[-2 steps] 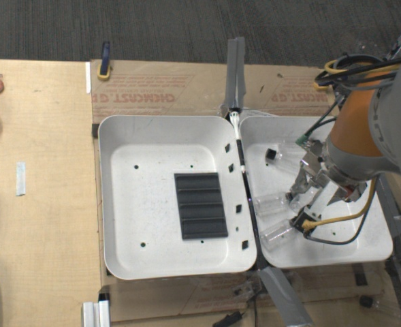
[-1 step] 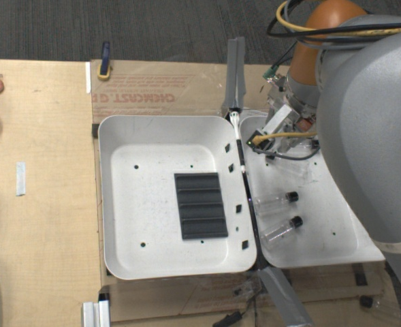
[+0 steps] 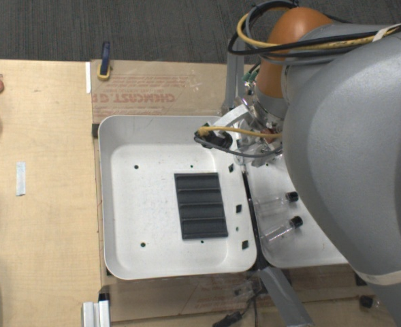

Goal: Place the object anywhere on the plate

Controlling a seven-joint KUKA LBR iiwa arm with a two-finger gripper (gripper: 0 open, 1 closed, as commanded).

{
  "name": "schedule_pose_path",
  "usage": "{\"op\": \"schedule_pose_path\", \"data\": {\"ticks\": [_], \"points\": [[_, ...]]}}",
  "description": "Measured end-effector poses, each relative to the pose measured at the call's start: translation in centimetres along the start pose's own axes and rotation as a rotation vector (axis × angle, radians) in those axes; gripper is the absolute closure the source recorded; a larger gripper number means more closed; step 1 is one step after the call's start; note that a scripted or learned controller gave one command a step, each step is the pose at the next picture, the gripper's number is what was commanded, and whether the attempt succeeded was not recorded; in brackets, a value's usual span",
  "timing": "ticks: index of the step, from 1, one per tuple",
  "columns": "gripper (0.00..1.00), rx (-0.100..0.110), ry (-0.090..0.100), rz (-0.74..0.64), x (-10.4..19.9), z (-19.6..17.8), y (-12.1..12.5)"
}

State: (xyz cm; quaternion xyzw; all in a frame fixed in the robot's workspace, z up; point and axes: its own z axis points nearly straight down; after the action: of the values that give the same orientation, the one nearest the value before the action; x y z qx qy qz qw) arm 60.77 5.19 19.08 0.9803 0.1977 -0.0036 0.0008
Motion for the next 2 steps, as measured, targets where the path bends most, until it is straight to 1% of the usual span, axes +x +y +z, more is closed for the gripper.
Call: {"op": "schedule_pose_path", "data": {"ticks": [1,2], "points": [[1.0,0.0,0.002,-0.034,-2.5,-4.2,-7.3],[1.0,-0.001,0.005,0.203,0.4,-4.8,-10.8]]}}
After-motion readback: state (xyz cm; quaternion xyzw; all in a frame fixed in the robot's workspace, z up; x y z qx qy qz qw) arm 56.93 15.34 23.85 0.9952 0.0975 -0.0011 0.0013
